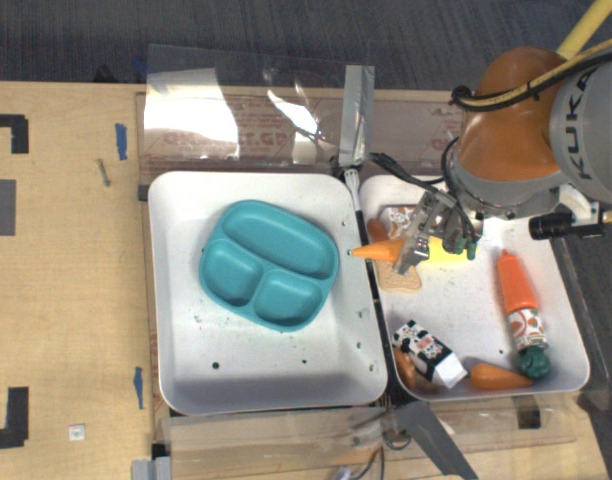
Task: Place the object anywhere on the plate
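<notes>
The gripper [418, 245] is hovering low in the right white bin [571, 363], above the small orange carrot-shaped toy [378, 251] by the dividing wall; I cannot tell its state. It risks clipping that wall or nudging the carrot aside. The teal three-compartment plastic plate [269, 262] is sitting in the left white bin [176, 358]. The arm is hiding what lies underneath.

The teal divided plate [269, 262] looks like smooth matt plastic. Both white bins [186, 358] appear glossy plastic. The bench [56, 298] resembles matt wood.
</notes>
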